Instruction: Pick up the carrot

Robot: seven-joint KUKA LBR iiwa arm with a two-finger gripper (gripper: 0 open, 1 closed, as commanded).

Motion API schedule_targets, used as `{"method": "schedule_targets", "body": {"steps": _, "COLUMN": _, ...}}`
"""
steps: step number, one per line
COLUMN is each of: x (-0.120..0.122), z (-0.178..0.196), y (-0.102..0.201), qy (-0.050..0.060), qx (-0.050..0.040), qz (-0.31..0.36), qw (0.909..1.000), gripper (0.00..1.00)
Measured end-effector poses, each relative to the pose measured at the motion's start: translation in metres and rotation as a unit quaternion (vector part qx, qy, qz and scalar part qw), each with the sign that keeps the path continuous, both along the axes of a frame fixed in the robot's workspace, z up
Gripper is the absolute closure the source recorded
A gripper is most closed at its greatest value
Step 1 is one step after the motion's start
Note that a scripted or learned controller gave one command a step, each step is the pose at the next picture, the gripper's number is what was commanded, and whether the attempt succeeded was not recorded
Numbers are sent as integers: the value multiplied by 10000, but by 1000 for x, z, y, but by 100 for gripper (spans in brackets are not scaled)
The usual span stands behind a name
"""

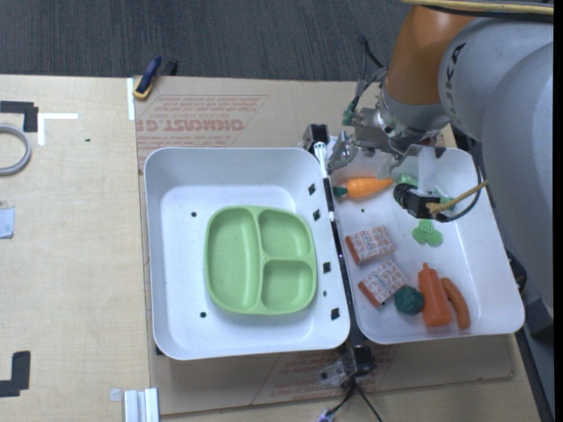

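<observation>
Reaching in, the grey arm with the orange band hangs its hand just above the small orange carrot at the right white bin's back; its spread I cannot tell. Descending squarely across the carrot's middle seems wisest.

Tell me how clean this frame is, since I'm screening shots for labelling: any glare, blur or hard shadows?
Camera view: lighting is soft and even, with faint shadows along the white bin walls; mild sheen on the green divided plate; the carrot is sharp; the end effector above it is cluttered and slightly soft; the arm's grey shell at right is bright, nearly washed out.
</observation>
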State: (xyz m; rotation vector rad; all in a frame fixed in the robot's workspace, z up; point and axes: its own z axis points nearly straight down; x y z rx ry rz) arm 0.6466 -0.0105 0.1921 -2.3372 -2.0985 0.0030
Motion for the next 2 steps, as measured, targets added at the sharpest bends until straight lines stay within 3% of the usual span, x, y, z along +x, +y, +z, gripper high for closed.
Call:
{"method": "schedule_targets", "body": {"steps": 1, "x": -17, "z": 0, "y": -6, "qy": 0, "qx": 0, "qz": 132, "qw": 9999, "gripper": 0}}
{"method": "schedule_targets", "body": {"steps": 2, "x": -29, "z": 0, "y": -2, "qy": -6, "qx": 2, "qz": 811, "qw": 9967, "gripper": 0}}
